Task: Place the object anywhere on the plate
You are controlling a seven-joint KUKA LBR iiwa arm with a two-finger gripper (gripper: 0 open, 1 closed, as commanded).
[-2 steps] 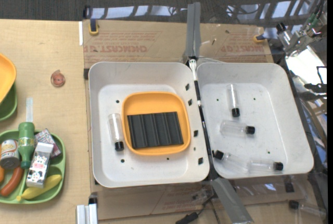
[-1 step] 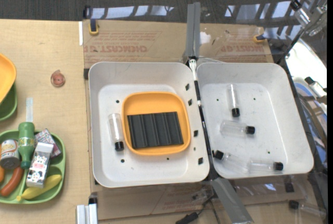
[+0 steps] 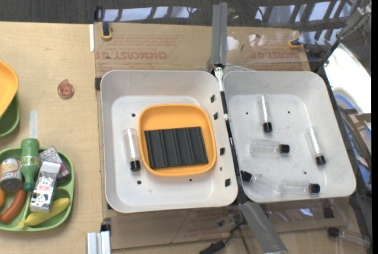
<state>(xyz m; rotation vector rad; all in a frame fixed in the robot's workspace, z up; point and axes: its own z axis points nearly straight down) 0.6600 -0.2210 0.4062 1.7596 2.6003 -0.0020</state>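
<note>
The bench [image 3: 47, 52] is of pale wood, and a brown cardboard sheet [image 3: 142, 49] lies under the two white bins. Behind it there is a dark floor.

About the pincer I cannot tell if it is apart, together or clamped on something, so I do not count anything as carried.

In the left bin [image 3: 109, 129] stands the orange plate [image 3: 175, 114], near the middle. A black ribbed slab [image 3: 177, 147] lies flat on the plate and covers most of its bottom. Just beside the plate, at its left edge, a clear tube with a black cap [image 3: 131, 149] lies on the bin floor. It seems to touch the plate rim or to be very close; I cannot tell which.

The right bin [image 3: 336, 129] has several more clear tubes [image 3: 269, 149] with black caps, scattered and mostly apart from each other. Far at the left of the bench is a green tray [image 3: 59, 217] with toy food.

The task does not say which thing is the object. If it is the black slab, I judge the placing as done, because it rests fully inside the plate. If it is a tube, nothing is done yet: the nearest tube is beside the plate and not on it, and it must be picked and laid over the rim.
</note>
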